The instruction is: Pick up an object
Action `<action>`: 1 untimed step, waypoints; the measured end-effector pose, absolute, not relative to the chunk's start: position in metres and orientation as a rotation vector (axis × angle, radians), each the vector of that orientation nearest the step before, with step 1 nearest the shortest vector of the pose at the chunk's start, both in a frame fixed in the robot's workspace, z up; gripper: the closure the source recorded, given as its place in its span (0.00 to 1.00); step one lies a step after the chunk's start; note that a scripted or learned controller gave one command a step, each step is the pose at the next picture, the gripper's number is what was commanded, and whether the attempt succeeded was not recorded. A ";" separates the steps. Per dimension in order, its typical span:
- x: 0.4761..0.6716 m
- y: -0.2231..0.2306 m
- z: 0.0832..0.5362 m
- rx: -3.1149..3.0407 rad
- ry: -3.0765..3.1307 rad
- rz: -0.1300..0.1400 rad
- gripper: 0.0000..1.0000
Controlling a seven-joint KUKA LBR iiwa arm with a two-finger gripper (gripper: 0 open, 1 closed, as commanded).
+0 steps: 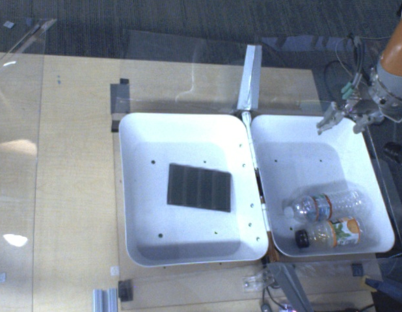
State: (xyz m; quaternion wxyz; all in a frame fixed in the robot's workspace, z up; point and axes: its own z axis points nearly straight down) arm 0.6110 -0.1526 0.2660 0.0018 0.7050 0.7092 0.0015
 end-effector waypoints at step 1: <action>0.541 -0.179 0.089 2.289 2.138 0.012 0.00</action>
